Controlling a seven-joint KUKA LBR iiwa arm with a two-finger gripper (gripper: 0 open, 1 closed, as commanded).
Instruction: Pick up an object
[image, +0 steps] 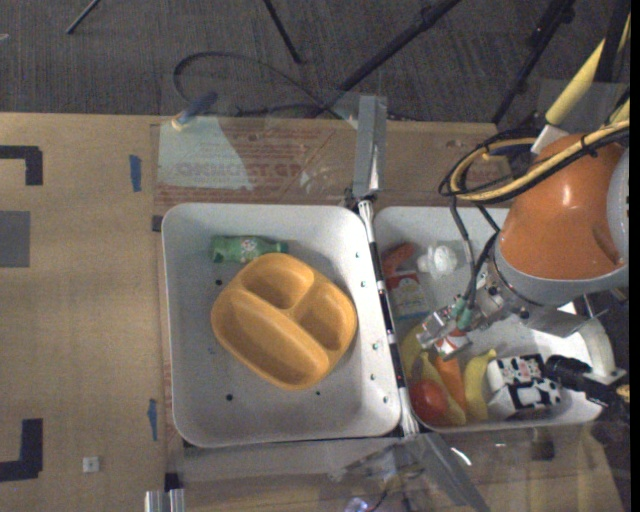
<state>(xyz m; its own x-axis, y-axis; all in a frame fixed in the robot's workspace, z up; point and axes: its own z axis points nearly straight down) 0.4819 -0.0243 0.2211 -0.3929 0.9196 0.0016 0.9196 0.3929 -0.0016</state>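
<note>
Approach step, by my read. My gripper (447, 335) hung low in the right bin (592, 350), just above the fruit pile at its near-left corner, with nothing visibly between its tips. Open or clenched? I could not tell; the wrist hardware and wires cluttered that spot. The closest candidates sat right below: a banana (478, 385), an orange carrot-like piece (452, 378) beside it, and a red tomato (428, 400) against the bin wall. The next move looked like a short straight drop onto one of them, then a firm close. The pieces were touching, so I needed a clean line. My own arm (560, 225) hid much of the bin's far right. A cow-patterned carton (525, 385) showed clearly; the packages further back were hard to name.
</note>
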